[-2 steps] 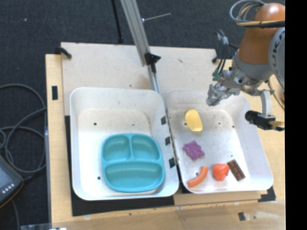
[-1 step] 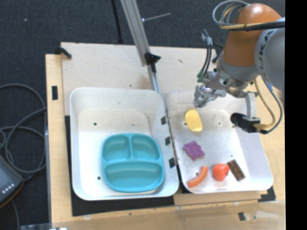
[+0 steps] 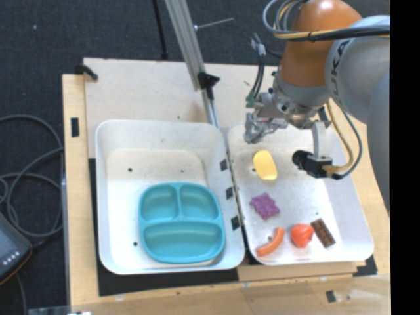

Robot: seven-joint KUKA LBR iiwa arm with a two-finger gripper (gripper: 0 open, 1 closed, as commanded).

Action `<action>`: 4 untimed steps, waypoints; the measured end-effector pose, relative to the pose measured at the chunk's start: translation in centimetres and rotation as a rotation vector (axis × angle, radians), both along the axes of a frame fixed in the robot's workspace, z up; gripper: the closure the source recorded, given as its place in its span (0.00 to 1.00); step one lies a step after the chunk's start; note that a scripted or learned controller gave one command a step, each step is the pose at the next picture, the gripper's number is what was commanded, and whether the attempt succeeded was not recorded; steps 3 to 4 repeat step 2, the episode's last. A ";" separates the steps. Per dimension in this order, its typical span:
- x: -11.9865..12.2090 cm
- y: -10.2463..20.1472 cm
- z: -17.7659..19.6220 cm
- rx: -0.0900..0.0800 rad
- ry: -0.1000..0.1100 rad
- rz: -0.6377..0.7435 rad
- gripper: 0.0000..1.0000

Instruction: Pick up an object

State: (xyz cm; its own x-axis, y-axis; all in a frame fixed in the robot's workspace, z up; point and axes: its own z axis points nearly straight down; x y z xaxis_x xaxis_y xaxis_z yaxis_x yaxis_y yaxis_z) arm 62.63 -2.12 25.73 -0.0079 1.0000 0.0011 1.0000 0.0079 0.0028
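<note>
In the right bin (image 3: 348, 195) lie a yellow lemon-like object (image 3: 265, 165), a purple bunch of grapes (image 3: 265, 206), an orange carrot or sausage (image 3: 271, 241), a red-orange tomato (image 3: 301, 235) and a brown chocolate bar (image 3: 323, 233). My gripper (image 3: 253, 134) hangs over the back left corner of that bin, just above and left of the yellow object. Nothing shows between its fingers. The arm's orange band and grey wrist hide the bin's far edge.
The left bin (image 3: 111, 176) holds a teal divided plate (image 3: 181, 223). A metal pole (image 3: 187, 35) slants up from between the bins at the back. A black cable connector (image 3: 310, 163) hangs beside the wrist over the right bin.
</note>
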 end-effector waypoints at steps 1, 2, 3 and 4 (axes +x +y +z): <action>-0.1 4.8 -1.3 0.000 0.004 -0.001 1.00; 0.0 9.3 -2.1 -0.001 0.005 -0.001 1.00; 0.0 9.3 -2.1 -0.001 0.005 -0.001 1.00; 0.0 9.3 -2.1 -0.001 0.005 -0.001 1.00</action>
